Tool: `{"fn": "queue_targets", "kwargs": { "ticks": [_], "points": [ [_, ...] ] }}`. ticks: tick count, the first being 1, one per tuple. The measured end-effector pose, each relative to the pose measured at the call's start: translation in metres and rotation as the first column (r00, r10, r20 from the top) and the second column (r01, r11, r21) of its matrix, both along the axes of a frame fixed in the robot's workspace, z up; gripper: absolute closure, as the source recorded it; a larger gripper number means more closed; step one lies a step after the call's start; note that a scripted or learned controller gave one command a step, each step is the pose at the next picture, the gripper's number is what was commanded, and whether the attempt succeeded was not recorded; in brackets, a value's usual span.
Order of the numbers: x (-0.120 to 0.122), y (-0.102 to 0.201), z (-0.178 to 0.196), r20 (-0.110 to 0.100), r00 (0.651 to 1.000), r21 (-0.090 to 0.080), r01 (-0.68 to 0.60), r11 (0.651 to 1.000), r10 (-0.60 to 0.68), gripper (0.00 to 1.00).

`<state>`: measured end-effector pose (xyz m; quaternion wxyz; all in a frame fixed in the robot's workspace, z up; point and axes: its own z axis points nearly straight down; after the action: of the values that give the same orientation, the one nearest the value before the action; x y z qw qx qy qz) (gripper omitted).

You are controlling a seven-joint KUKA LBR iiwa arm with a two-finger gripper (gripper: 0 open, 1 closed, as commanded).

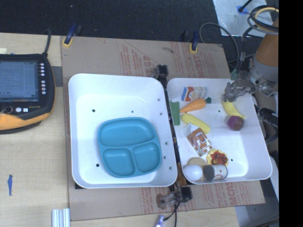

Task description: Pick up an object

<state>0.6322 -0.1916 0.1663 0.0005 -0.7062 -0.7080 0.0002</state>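
Observation:
My gripper [233,91] hangs over the far right part of the right bin [255,148], just above the upper end of a small yellow banana [232,109]. A dark purple round fruit [235,122] lies right below the banana. Further left in the same bin are a carrot [193,106], a white carton [194,93], a green strip [175,112], a yellow corn-like piece [195,122] and a printed packet [199,142]. Near the front lie a white egg [192,172], a grey item [208,173] and a red-and-yellow cup [218,158].
The left bin [85,103] holds a blue three-compartment plate [129,145]. A handheld control pad [23,91] rests on the bench at far left. Cables and the arm's orange band [267,51] crowd the right edge beside the right bin.

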Motion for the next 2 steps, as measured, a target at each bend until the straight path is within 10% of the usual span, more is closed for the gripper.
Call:
{"fn": "queue_targets", "kwargs": {
  "ticks": [1,2],
  "points": [
    [0.0,0.0,-0.001,-0.001,1.0,0.0,0.0,1.0,0.0,0.0],
    [0.024,-0.02,-0.075,-0.004,1.0,0.0,-0.002,1.0,0.002,0.0]
  ]
}}
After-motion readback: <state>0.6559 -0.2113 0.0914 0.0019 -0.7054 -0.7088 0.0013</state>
